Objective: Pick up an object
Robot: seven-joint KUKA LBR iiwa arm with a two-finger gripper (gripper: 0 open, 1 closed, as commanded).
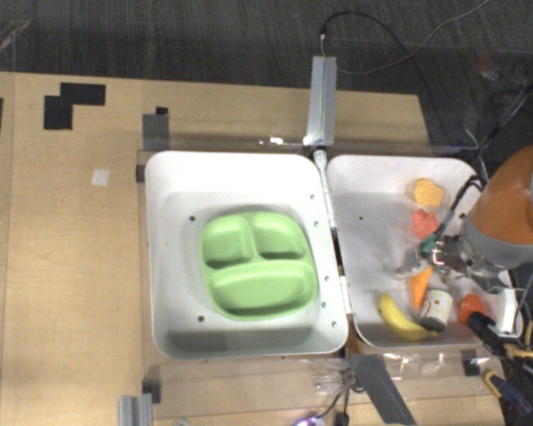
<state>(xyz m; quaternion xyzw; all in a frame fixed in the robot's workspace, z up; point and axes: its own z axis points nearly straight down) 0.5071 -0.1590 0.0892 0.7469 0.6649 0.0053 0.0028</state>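
The end effector (433,257) hangs low in the right bin (373,193), just above the carrot (421,285); I cannot tell its state; the carrot stands nearly up-down in the picture; the banana (402,319) lies slanted beside it.

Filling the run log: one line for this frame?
arm: over right bin | gripper: low among toys, above carrot | grasp: unconfirmed | banana: front | left bin: green tray

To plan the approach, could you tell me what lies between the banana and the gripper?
In the camera view, a carrot lies between the banana and the gripper.
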